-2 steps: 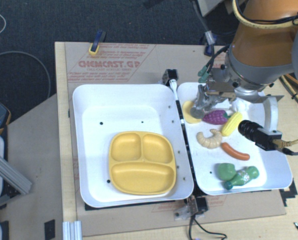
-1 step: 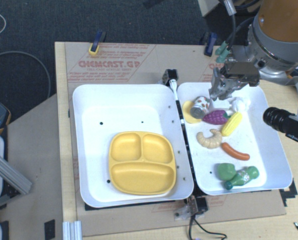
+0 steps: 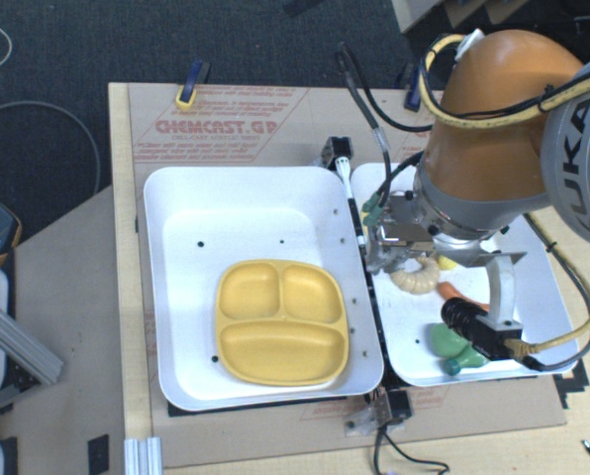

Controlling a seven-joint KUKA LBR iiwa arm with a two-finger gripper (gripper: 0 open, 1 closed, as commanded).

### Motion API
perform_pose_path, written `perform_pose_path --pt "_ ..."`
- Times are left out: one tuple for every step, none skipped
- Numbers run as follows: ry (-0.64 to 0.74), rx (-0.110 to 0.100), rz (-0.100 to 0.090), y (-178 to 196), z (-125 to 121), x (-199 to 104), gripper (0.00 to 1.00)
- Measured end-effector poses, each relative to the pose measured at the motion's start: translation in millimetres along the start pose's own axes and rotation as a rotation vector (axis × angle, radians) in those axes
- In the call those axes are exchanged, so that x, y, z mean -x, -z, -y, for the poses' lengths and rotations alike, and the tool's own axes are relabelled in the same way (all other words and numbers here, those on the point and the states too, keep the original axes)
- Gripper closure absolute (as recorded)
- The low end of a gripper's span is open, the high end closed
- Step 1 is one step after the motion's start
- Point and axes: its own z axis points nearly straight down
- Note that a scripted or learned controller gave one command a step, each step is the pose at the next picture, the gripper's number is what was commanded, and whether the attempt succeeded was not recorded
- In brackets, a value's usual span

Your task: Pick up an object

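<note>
1. Along the frame's lower right, a green toy (image 3: 451, 347) is lying in the right bin (image 3: 562, 295), near that bin's lower edge; a black fitting of the arm is crossing just above it and partly hiding it.
2. Up and left of it, a pale, lumpy object (image 3: 415, 280) is sitting beside an orange piece (image 3: 451, 291), both close to the wall between the two bins.
3. Just above the pale object, the gripper (image 3: 402, 255) is hanging low over the right bin's left side; its metal parts are overlapping the object's upper edge, but whether contact is made I cannot tell.
4. Whether the jaws are standing open or closed I cannot tell, since the wrist is covering them.
5. Judging from this, the pale object is lying nearest, slightly down-frame and right of the tool, its longer side running roughly left to right.
6. Left of the wall, a yellow tray (image 3: 280, 323) is resting in the left bin (image 3: 176, 265), well apart from the tool.
7. Farthest up, the orange band (image 3: 498, 92) is looming over the right bin's upper part.
</note>
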Motion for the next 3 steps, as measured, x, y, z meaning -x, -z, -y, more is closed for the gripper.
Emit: perform_pose_path --pt "0.007 0.027 -0.006 85.5 -1.6 -44.6 1.00" --pt "0.003 0.020 -0.003 91.5 -1.3 -42.1 1.00" --pt "0.004 0.022 -0.003 101.6 -1.6 -42.6 1.00"
